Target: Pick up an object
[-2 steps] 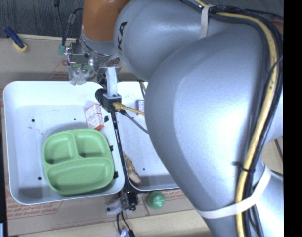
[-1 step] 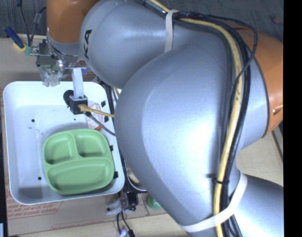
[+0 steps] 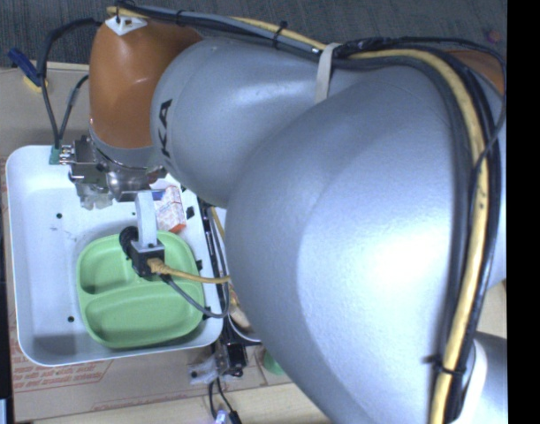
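Green tray [image 3: 133,316] lies flat in the bin [image 3: 31,237], divider running left-right across the view, tool [image 3: 97,194] just beyond it, can't tell its opening.

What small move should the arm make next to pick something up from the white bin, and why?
Probably slide the gripper toward the view's right, over the red-and-white packet. The gripper hangs above bare floor of the bin, and the packet lies close beside it, just past the green tray.
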Controlling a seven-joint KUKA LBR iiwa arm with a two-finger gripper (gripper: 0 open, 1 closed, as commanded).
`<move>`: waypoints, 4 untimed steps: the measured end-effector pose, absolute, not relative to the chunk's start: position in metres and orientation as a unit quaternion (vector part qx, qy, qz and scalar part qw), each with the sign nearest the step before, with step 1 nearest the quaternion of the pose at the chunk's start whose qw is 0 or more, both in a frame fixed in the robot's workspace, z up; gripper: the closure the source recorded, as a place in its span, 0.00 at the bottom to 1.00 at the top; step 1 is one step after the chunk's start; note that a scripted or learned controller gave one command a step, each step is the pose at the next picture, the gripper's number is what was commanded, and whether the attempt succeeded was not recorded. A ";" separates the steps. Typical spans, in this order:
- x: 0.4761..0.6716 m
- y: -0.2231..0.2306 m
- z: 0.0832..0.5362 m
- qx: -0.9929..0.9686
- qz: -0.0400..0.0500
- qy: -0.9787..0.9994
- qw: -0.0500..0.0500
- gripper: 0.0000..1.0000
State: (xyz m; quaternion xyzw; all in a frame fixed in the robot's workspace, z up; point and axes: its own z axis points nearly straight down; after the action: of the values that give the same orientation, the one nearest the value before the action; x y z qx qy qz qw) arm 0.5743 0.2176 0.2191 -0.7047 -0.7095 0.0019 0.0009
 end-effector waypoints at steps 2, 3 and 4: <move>0.575 0.219 0.240 -0.702 0.001 -0.712 0.001 1.00; 0.542 0.218 0.261 -0.704 0.000 -0.710 0.001 1.00; 0.526 0.218 0.267 -0.704 0.000 -0.710 0.001 1.00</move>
State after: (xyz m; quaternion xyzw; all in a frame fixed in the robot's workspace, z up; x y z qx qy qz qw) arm 0.5257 0.2178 0.2668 -0.7042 -0.7100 -0.0001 0.0007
